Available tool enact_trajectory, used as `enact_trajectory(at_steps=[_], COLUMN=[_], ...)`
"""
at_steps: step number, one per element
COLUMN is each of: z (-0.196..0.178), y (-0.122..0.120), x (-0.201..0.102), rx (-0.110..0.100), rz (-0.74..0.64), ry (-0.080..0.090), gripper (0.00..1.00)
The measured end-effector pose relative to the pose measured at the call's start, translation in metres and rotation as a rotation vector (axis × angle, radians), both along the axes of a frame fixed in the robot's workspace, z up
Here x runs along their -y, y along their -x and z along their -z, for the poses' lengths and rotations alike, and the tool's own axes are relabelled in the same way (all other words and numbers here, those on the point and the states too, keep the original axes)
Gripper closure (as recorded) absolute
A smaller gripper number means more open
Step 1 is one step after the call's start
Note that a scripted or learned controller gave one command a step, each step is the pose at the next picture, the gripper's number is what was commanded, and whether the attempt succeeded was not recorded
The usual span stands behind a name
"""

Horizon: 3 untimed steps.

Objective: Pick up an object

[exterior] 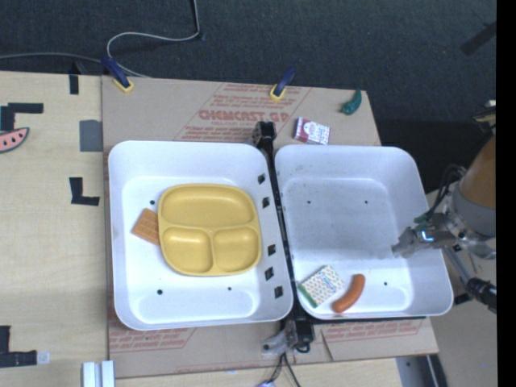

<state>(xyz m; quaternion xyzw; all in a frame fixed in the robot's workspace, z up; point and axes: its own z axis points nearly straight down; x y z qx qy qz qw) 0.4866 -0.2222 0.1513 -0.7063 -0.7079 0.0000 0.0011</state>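
Note:
In the right bin (347, 164) lie an orange-red sausage (348, 293) and a small patterned packet (321, 285), both near the front wall. My gripper (409, 243) hangs at the bin's right side, over the right rim, above and to the right of the sausage, with nothing seen between its fingers. The left bin (129, 216) holds a yellow divided plate (211, 227) with a tan waffle-like cracker (146, 227) tucked at its left edge.
Behind the bins on the cardboard lie a small red-and-white packet (310, 131), a teal object (351, 102) and two yellow-blue clamps (119, 75) (281, 88). A black divider (269, 208) runs between the bins. A cable loops at the back.

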Motion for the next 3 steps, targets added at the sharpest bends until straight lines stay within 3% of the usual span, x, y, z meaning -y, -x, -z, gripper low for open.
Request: enact_trajectory(at_steps=[3], z=[-0.028], y=[-0.002], x=[-0.001], rx=[0.001], rz=[-0.002], ry=[-0.001], gripper=[1.0])
